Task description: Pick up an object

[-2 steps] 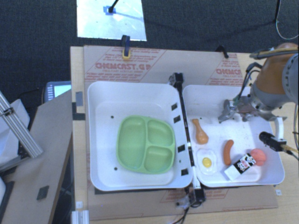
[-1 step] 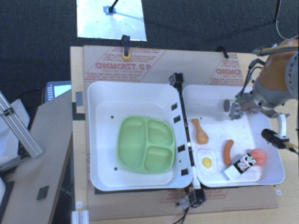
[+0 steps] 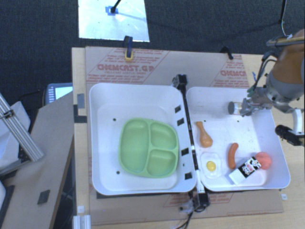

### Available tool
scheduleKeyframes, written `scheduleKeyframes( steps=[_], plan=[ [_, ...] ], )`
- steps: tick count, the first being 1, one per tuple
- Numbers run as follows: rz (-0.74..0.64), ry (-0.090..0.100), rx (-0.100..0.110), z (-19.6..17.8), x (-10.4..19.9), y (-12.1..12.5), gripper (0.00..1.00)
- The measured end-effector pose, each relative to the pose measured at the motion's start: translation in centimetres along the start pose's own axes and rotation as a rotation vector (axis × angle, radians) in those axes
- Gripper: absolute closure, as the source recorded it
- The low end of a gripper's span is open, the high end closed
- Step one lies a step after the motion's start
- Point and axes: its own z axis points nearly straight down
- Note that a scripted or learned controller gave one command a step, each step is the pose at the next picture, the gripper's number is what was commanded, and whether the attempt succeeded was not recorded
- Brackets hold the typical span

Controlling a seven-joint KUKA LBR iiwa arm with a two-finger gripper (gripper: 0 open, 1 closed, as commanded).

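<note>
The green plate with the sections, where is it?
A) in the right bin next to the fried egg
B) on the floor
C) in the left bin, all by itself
C: the green plate lies alone in the left bin, while the fried egg sits in the right bin.

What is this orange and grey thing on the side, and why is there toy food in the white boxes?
That thing is a robot arm, reaching in from the right. The camera hangs above the bench and looks down at a slant. At the arm's end is its gripper, a little hand with two fingers, hovering over the right bin. I can't tell if the fingers are open, and nothing shows between them. In that bin lie toy foods: a chicken drumstick, a sausage, a fried egg, a small milk carton with cow spots and a pink ball-like thing. The left bin holds a green divided plate. The robot's job is to pick up one object.
</note>
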Motion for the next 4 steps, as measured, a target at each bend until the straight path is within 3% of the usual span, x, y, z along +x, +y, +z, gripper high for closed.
scheduleKeyframes(
  steps=[2,4],
  plan=[
    [-0.004,0.0,0.0,-8.9,0.9,0.1,1.0],
    [-0.01,0.005,0.005,-7.3,12.7,0.8,1.0]
  ],
)
